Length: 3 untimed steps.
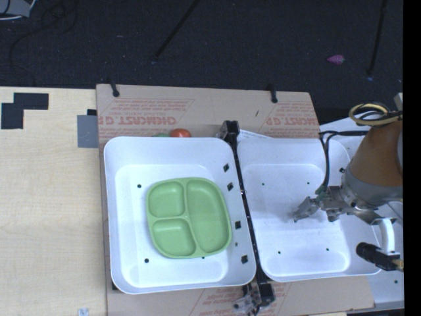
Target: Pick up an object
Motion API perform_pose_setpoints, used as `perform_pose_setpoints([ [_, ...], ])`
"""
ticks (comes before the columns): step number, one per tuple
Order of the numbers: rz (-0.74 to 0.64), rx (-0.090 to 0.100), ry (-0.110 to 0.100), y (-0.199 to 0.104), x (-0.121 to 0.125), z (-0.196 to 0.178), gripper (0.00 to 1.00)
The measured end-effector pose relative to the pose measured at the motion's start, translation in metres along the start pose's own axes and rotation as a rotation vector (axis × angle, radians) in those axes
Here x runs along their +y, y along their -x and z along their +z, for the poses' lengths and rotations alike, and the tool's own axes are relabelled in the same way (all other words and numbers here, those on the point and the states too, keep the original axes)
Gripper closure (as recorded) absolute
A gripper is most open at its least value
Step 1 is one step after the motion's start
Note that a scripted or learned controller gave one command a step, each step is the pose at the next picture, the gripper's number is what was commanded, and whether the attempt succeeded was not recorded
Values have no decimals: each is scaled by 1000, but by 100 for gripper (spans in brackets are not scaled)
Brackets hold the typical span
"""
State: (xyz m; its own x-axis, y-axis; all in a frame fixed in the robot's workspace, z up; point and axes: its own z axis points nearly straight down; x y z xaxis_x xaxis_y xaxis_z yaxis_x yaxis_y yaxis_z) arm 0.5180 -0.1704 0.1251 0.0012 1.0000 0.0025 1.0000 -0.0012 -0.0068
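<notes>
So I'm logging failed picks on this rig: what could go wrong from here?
The gripper sits over the right bin, while the green divided plate lies in the left bin, so closing here would likely grab nothing. The plate lies flat, giving fingers little edge. The divider between bins could obstruct a low crossing.

The only lettering stood on the cardboard sheet under the two white bins. Red print ran upside down along its far edge behind the bins, roughly "CHEMCAST GP", once behind the left bin and partly again behind the right. Faint red print also showed on its near edge, too small to read.
</notes>
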Motion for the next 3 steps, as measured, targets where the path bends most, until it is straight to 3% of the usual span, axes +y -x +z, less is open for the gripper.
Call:
perform_pose_setpoints([
  [1, 4, 0, 2, 1, 0, -12, 100],
  [3, -2, -3, 9, 9, 4, -117, 100],
])
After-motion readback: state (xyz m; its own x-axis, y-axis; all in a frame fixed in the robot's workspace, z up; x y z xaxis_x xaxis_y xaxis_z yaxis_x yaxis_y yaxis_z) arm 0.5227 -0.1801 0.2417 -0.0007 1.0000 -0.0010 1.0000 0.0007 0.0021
